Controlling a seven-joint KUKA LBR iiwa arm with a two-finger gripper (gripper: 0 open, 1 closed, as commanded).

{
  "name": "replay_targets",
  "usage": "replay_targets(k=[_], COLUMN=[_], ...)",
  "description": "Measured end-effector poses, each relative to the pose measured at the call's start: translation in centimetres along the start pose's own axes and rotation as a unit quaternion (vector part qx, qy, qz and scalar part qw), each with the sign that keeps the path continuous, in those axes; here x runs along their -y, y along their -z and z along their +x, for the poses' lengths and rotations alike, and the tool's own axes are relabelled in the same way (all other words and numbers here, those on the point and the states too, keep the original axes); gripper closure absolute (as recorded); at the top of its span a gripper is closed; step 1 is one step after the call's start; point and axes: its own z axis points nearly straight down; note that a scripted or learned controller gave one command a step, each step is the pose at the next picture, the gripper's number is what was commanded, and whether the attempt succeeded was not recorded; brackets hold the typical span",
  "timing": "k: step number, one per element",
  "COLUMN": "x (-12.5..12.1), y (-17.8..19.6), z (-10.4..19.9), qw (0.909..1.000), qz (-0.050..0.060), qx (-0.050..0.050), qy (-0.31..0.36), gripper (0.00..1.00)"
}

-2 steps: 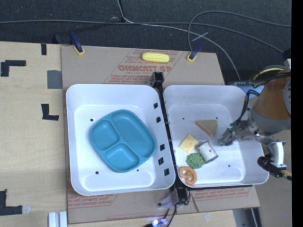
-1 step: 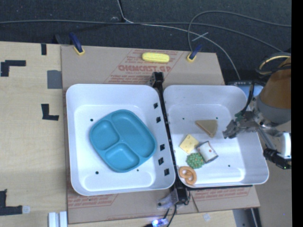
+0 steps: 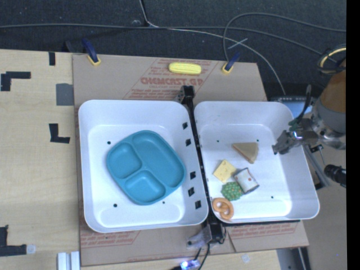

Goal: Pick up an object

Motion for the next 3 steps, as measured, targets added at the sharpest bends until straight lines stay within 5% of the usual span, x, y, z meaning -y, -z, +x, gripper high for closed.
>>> replay_targets(k=[1,3], x=[0.8,-0.2], y=[5.3,2.8], z=[0.4,11.1], qw=[1.0000,1.0000], qz=[0.000,0.003], qx=[0.000,-0.001], qy=[0.000,0.002], gripper=[1.00,1.00])
